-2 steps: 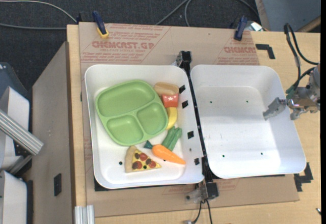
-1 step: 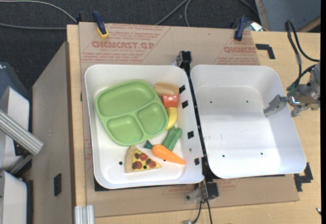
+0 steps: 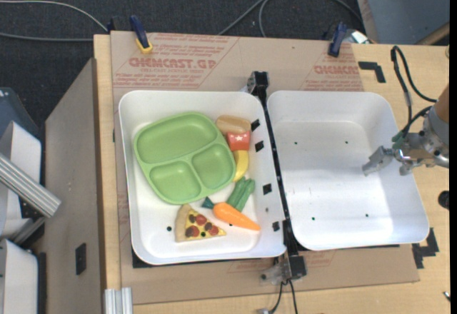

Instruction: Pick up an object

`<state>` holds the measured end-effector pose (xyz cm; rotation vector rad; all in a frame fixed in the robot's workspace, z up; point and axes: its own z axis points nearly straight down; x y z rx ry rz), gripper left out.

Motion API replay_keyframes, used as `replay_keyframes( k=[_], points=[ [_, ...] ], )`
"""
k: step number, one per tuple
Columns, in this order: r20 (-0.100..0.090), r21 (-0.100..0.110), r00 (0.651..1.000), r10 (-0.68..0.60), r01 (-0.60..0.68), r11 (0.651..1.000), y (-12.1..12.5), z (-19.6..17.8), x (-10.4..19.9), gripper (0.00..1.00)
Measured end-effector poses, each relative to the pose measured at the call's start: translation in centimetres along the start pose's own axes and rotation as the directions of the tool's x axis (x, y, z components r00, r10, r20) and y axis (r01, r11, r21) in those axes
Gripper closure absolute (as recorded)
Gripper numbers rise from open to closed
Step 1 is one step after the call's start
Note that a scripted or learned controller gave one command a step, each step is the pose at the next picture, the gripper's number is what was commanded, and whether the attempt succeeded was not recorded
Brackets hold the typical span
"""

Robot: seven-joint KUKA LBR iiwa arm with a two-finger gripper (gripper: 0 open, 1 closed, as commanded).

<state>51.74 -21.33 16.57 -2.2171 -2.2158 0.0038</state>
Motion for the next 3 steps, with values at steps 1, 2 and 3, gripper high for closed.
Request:
replay_keyframes(
  k=[1, 2, 3],
  points=[
    [0.000, 0.000, 1.000, 0.000, 0.000, 1.000, -0.3, 4.3, -0.1, 0.00],
    [0.000, -0.002, 1.000, -0.001, 0.001, 1.000, -0.3, 8.3, 0.0, 0.00],
    [0.001, -0.007, 1.000, -0.001, 0.001, 1.000, -0.2, 7.0, 0.0, 1.00]
  ],
)
